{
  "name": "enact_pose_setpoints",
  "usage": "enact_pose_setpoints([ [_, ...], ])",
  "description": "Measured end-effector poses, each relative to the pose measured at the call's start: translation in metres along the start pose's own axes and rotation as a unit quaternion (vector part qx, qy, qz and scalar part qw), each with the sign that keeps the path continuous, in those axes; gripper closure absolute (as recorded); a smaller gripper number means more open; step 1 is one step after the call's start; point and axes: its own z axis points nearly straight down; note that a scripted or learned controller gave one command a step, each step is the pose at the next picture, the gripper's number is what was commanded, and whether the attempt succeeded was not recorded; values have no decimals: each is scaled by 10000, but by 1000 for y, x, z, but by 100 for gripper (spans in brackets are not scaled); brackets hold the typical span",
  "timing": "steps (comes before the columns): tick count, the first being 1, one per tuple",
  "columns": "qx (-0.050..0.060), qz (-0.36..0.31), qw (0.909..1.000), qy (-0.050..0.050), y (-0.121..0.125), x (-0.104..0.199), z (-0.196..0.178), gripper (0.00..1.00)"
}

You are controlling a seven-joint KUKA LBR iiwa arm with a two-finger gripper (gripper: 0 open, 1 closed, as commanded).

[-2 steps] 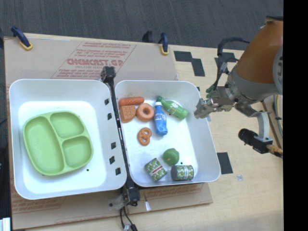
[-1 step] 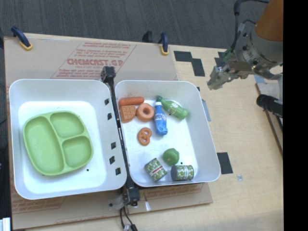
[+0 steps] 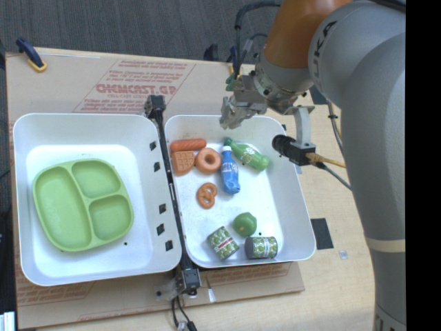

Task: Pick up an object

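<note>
Two green-labelled cans (image 3: pixel 241 244) lie along the near edge of the right bin (image 3: pixel 293 205), a green round fruit (image 3: pixel 244 223) just behind them. Toward that bin's far edge we see a cluster: a sausage (image 3: pixel 187 145) near the far-left corner, a waffle piece (image 3: pixel 183 161) touching it from the near side, a glazed doughnut (image 3: pixel 207 161) beside the waffle, a blue bottle (image 3: pixel 229 172) upright-lying next to the doughnut, and a green bottle (image 3: pixel 248 156) tilted toward the bin's right edge. A pretzel (image 3: pixel 206 195) sits alone near the middle.

Our gripper (image 3: pixel 233 113) hangs over the far edge of the right bin, above the bare strip behind the doughnut and bottles. We cannot tell how far its fingers are parted; nothing shows between them and they touch none of the objects. The grey arm (image 3: pixel 358 81) with its orange band crosses the bin's far-right corner.

A green divided plate (image 3: pixel 83 202) fills the left bin (image 3: pixel 27 136). Both bins rest on a printed cardboard sheet (image 3: pixel 138 81).
</note>
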Motion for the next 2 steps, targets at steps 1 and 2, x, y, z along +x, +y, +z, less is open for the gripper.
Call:
enact_pose_setpoints([
  [1,-16,13,10000,-11,-70,17,-2,100],
  [2,-18,2,10000,-12,-137,48,3,100],
])
